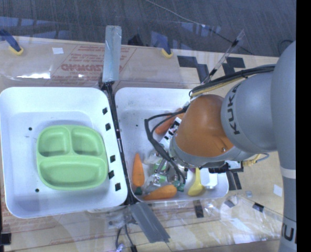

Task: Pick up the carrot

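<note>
Bright, even overhead light, glare streaks on the clear plastic sheeting [76, 67], slightly soft focus.

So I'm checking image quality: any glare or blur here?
Camera view: glare streaks on the clear plastic sheeting behind the bins; soft shadow inside the left bin; the clutter by the carrot is slightly blurred; the arm looks reasonably sharp.

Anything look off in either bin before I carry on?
Nothing looks spilled or broken. The green tray sits flat in the left bin. In the right bin, two carrots and a yellow piece crowd the near edge under the arm.
</note>
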Robot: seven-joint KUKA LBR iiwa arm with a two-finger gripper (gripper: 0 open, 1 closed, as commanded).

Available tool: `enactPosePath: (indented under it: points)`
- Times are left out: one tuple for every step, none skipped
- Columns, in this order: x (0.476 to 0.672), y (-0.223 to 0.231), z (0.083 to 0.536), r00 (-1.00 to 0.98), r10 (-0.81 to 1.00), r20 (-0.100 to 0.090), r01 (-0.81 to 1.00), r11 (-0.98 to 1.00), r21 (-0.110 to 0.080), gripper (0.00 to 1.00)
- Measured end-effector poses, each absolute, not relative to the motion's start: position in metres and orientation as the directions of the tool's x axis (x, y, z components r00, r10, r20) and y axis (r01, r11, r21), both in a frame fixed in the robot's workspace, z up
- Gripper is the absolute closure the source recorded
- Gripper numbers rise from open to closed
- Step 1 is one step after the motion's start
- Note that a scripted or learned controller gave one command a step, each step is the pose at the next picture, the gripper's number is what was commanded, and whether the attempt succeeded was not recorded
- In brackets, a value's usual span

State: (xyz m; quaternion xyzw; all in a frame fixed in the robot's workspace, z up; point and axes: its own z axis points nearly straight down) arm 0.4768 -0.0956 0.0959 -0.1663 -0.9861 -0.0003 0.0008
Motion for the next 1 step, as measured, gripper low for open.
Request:
enactPosePath:
  points:
    - [0.4781,-0.0946,0.1062,-0.947,0.32,0.0,0.32,0.947,0.001,1.0]
